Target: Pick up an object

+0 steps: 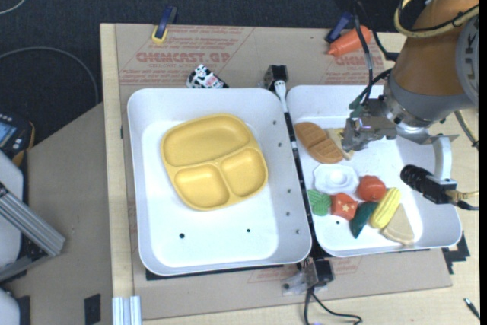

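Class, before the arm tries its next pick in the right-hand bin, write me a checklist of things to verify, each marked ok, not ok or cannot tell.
1. Pincer is over the right bin: ok.
2. A target lies close by: bread slice just beside the pincer: ok.
3. Pincer already holds something: cannot tell.
4. Target stands apart from others: the corn, tomato and fried egg crowd together: not ok.
5. Yellow divided plate in the left bin lies out of the arm's way: ok.

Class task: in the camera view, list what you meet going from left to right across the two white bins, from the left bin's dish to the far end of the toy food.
Yellow divided plate → bread loaf → fried egg → tomato → corn cob.
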Robot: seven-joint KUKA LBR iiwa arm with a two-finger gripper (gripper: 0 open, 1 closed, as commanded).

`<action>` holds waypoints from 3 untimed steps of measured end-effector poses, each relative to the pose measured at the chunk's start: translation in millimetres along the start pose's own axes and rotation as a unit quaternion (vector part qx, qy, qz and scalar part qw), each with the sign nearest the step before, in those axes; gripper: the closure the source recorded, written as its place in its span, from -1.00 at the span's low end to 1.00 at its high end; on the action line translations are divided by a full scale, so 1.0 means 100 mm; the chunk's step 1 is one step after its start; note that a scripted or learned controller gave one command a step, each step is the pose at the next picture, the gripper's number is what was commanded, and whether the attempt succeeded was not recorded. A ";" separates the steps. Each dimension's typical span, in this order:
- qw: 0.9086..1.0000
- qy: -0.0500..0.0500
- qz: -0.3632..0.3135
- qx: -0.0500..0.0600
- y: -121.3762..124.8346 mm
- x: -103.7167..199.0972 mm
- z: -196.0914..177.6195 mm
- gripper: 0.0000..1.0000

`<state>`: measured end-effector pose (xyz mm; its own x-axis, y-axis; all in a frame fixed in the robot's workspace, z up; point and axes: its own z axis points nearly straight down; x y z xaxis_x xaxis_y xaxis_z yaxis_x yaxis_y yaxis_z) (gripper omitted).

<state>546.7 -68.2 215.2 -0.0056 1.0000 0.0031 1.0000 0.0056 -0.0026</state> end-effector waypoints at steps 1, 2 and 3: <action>1.000 -0.001 0.002 0.000 -0.03 0.13 -0.02 1.00; 1.000 -0.002 0.002 -0.003 -0.02 0.15 -0.18 1.00; 1.000 -0.001 0.003 0.000 0.00 0.09 0.01 1.00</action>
<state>546.8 -59.4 214.4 0.0010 1.0000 0.0003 1.0000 -0.0010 -0.0036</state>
